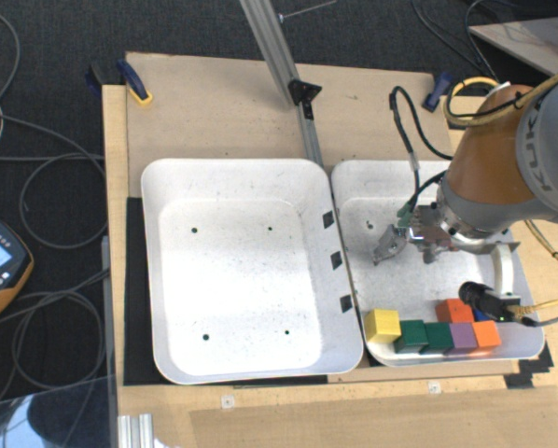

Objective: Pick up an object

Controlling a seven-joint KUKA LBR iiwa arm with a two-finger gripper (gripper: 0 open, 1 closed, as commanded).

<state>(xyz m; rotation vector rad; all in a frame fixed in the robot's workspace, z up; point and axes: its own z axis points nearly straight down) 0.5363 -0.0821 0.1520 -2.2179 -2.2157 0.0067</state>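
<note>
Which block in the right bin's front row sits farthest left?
The yellow block, at the row's left end beside the green blocks, nearest the bin divider.

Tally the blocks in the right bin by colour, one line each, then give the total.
Yellow block: 1
Green blocks: 2
Purple block: 1
Orange blocks: 2, the second partly hidden behind the first row
Total: 6
</note>
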